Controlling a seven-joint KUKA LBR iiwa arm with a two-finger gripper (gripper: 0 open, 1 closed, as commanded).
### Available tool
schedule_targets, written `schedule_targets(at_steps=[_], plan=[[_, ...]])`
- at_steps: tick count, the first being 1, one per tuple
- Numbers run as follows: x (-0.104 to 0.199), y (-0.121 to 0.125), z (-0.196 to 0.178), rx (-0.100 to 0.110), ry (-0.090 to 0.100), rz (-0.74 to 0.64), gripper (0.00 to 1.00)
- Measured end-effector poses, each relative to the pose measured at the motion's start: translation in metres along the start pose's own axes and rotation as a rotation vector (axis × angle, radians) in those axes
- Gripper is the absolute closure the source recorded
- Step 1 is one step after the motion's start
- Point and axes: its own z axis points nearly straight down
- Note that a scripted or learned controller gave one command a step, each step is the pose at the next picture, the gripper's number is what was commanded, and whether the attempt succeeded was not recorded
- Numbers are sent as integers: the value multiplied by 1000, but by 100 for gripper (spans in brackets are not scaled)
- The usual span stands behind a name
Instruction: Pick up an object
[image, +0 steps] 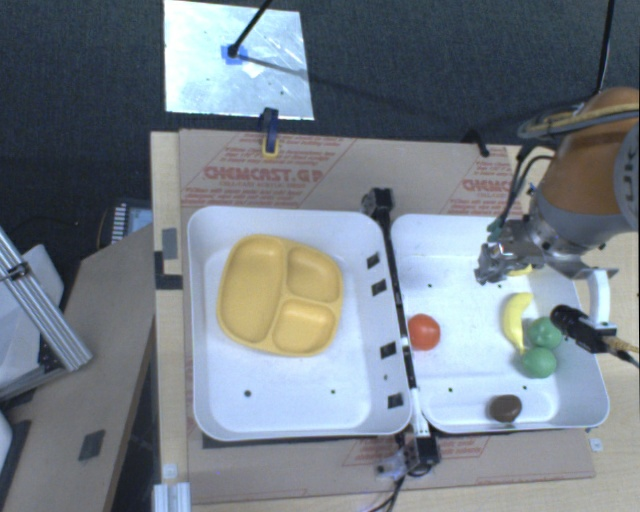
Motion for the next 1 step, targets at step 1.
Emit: schedule_targets(at_steps=[1], plan=[[48, -13, 7, 6, 3, -4, 100]])
